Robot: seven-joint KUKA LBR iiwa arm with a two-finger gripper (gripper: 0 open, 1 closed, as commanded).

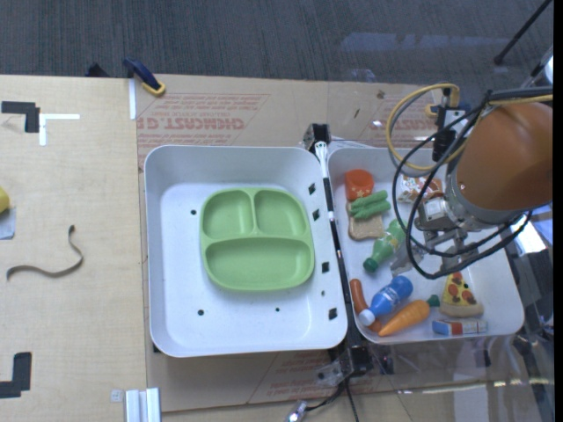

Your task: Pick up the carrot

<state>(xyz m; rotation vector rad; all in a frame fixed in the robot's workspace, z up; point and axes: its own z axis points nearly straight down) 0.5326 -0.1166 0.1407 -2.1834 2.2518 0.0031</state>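
Orange and tapered, the carrot (405, 316) lies near the front wall of the right bin (504, 275), tilted, its thick end up toward the pizza slice (460, 295) and its tip beside the blue bottle (388, 297), which touches it. It looks like a light, rigid plastic toy with a smooth, likely slippery skin; my judgement is to close across the thicker half, where the taper gives less chance to squirt out. Further back, the gripper (437, 229) hangs over the bin's middle, above a green bottle (383, 249); how it stands I cannot tell. Left, a green plate (258, 239) sits in the other bin.
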